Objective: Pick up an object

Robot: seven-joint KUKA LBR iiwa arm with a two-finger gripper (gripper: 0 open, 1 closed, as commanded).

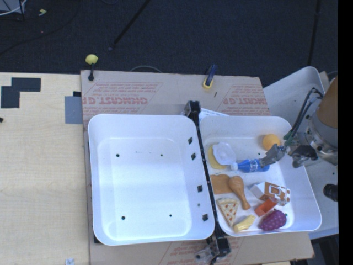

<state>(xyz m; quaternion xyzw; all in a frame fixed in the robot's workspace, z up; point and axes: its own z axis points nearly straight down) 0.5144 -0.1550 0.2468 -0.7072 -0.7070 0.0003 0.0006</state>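
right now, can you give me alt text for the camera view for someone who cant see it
A grey robot arm's pincer reaches from the right into the right-hand shallow white bin, beside a blue plastic bottle and a small orange ball. That bin also holds a toy chicken drumstick, a toy pizza slice and purple toy grapes.

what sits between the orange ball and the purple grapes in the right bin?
In the camera view, a small orange-and-white box and a red block lie between the orange ball and the purple grapes.
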